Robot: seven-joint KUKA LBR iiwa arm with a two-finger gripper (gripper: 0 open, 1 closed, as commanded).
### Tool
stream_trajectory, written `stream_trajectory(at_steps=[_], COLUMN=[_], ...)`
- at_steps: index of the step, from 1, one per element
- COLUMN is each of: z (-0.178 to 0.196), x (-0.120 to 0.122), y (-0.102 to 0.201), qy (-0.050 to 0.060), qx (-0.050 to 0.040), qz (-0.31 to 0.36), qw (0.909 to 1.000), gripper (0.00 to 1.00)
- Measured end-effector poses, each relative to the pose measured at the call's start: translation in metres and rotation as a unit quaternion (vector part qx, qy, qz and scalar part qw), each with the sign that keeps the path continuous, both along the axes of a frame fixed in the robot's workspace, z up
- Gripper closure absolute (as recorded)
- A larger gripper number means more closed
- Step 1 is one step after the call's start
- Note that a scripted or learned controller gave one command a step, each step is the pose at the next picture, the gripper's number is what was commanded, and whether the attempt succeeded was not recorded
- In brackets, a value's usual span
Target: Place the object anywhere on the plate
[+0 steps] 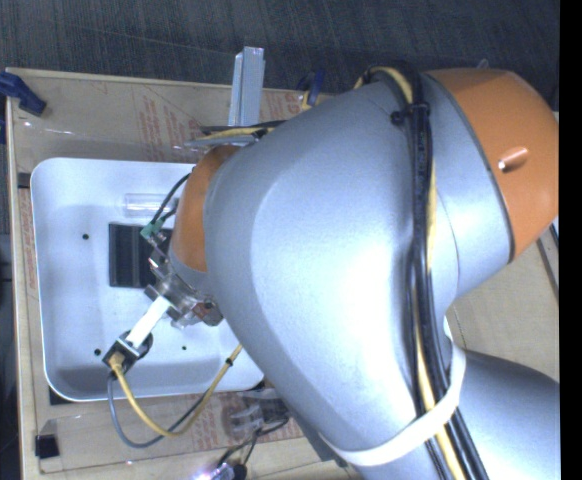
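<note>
Obliquely from above, we look down on the surface (101, 98), with the arm (371, 268) reaching across it from the view's right. Its bulk lies between the camera and most of the scene. Its wrist (193, 230) hangs low over the white bin (61, 298) at the view's left, we judge in order to work on that bin's contents. Whether the jaws are spread or pressed together we cannot tell, because the wrist covers them, nor whether they carry anything. On the bin floor, just beside the wrist, lies a dark flat rectangle (129, 255), which we take to be the plate; its visible face is bare. Near its far edge rests a clear tube-like piece (146, 205), possibly the object, apart from the plate. We judge the placing not yet done.
</note>
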State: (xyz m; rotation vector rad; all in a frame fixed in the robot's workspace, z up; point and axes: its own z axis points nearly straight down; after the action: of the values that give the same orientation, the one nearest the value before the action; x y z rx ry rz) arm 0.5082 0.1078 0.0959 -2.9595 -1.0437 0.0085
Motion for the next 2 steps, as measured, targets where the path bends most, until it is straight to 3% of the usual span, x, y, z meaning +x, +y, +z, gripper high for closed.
stream_trajectory(at_steps=[1, 2], z=[-0.005, 0.182], x=[0.034, 0.023], y=[0.039, -0.011], qy=[-0.002, -0.005], qx=[-0.0016, -0.0013], qz=[-0.193, -0.227], qw=[0.9812, 0.9738], gripper=[1.00, 1.00])
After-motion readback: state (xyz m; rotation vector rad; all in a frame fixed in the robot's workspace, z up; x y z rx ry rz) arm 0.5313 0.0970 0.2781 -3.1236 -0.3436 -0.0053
